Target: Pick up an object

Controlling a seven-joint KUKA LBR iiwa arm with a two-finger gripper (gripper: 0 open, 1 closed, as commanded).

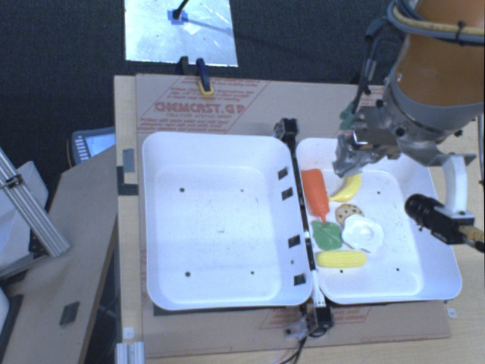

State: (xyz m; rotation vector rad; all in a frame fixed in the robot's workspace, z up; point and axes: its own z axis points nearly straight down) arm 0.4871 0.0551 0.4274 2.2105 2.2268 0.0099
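The right bin (424,279) holds an orange carrot with green leaves (315,193) along its left wall, a yellow banana (349,186), a brown cookie (348,212), a white fried egg (362,233) and a yellow corn cob (341,259). My gripper (350,160) hangs over the bin's back left part, right above the banana's upper end. The dark metal of the hand hides the fingertips, and nothing shows held between them.
The left bin (220,218) sits beside the right one, joined by a black clamp strip (295,203). A silver sheet (180,21) lies beyond the bench. A black fitting (432,214) on the arm overhangs the right bin's right side.
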